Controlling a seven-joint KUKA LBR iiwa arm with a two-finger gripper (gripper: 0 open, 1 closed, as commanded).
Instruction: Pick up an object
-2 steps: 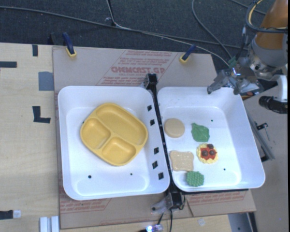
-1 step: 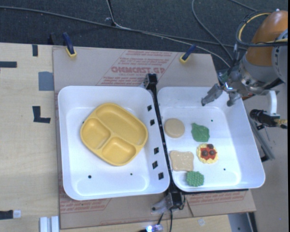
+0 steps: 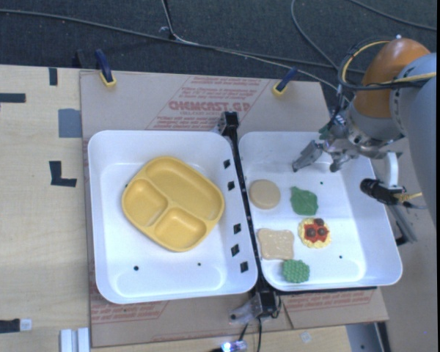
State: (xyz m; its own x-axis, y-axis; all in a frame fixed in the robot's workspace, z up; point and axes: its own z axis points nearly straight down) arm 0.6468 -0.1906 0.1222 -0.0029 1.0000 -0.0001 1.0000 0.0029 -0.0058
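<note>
My tool (image 3: 320,160) hangs over the far part of the right bin (image 3: 367,270), its two dark fingers spread apart with nothing between them. The grey arm with its orange band (image 3: 391,75) reaches in from the right. Below the tool, on the bin floor, lie five small food-shaped pieces: a round tan cookie (image 3: 265,193), a dark green leafy piece (image 3: 303,200) just beside it, a tan slice of toast (image 3: 276,243), a small yellow tart with red topping (image 3: 315,232), and a bright green bumpy piece (image 3: 295,270) nearest me. None of them touches the tool. In the left bin (image 3: 106,255) I see a yellow divided plate (image 3: 173,202), lying flat and turned at an angle. Both bins sit on a cardboard sheet (image 3: 198,101) on the tabletop (image 3: 29,218).
</note>
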